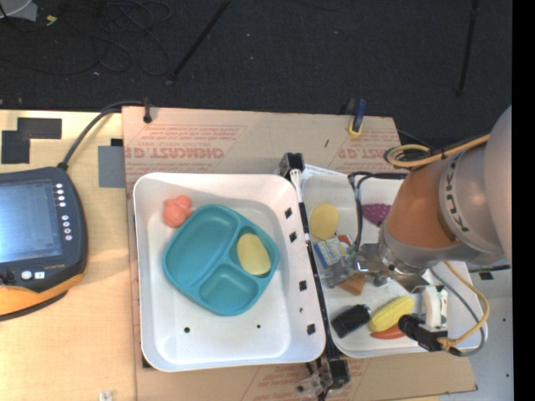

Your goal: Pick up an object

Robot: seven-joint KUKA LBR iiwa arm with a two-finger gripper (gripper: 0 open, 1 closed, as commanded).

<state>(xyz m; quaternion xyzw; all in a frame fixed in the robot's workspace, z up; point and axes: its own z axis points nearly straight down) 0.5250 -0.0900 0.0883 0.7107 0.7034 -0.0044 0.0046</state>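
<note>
My gripper (337,266) is low in the right bin (333,179), near its left wall. It hangs over a blue and white item (331,247), with a brown piece (353,286) just to its right. Around it lie a yellow round object (324,220), a purple object (375,213), a black object (350,319) and a yellow oblong object (391,312) on a red one (386,333). I cannot see anything held between the gripper's tips.
The left bin (150,224) holds a teal divided plate (201,274) with a yellow oval object (254,254) on it, and a pink object (175,211) at its upper left. A control pendant (33,224) lies on the bench at far left.
</note>
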